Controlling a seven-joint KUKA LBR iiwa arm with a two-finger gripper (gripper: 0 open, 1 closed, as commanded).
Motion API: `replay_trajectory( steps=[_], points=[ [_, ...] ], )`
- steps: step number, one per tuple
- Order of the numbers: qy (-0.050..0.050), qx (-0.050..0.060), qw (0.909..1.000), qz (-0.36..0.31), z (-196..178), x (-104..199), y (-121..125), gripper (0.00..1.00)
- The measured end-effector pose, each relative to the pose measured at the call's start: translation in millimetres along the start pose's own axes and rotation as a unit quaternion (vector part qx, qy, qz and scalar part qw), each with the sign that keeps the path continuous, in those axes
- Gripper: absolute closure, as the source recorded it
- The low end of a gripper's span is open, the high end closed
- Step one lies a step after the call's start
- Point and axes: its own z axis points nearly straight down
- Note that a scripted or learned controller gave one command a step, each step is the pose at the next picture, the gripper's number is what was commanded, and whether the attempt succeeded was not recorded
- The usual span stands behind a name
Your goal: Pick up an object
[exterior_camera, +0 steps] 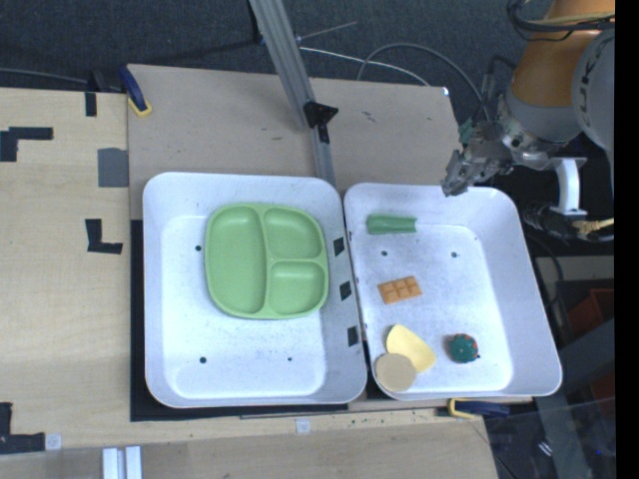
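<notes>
Two bins; tool (455,184) at rt bin (499,208) far rim.

The grey arm (589,78) with its orange band reaches in from the right, its hand (457,183) angled down and leftward.

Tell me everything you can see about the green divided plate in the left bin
The green divided plate is pale green, looks like smooth plastic, and has a rounded-square outline. Raised ridges split it into three compartments: one long section on the left and two smaller ones stacked on the right. Nothing lies in any of them. It sits flat on the floor of the left bin, toward the far half, turned slightly askew to the walls. Only the bin floor touches it.
</notes>
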Motion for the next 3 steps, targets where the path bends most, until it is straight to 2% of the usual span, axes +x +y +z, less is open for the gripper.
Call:
replay_trajectory(
  steps=[3],
  points=[
    [0.002,0.004,1.0000,-0.003,-10,175,-32,1.00]
  ],
)
